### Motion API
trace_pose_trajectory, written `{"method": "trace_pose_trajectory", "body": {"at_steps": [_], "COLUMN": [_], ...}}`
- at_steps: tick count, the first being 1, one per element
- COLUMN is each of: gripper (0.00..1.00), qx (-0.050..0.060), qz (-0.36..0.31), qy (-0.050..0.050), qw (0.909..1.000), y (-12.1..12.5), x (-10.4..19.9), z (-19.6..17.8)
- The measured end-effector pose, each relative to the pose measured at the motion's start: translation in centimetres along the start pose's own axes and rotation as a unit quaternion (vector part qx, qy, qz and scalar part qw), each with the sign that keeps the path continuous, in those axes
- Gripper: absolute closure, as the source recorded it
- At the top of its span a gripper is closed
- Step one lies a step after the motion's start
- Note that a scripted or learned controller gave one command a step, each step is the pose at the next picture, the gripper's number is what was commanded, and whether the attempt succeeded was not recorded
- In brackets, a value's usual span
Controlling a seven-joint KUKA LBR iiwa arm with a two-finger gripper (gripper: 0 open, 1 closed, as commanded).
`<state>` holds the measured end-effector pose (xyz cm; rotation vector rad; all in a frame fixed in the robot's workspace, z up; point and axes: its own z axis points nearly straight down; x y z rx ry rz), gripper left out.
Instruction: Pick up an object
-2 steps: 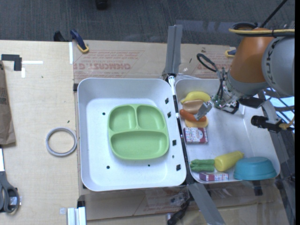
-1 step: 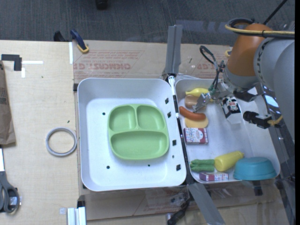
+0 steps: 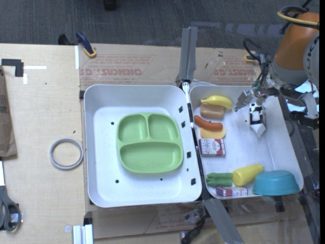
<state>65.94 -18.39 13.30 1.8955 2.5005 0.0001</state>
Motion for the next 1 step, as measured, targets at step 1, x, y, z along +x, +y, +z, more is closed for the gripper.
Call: {"method": "trace_pose_trajectory", "body": {"at_steps": [1], "gripper": [0.00], "qx": [0.001], "qz": [-0.075], "qy": [0.001], "qw": [0.9972], "y": [1.63], "x": [5.86], "z": [2.07]}}
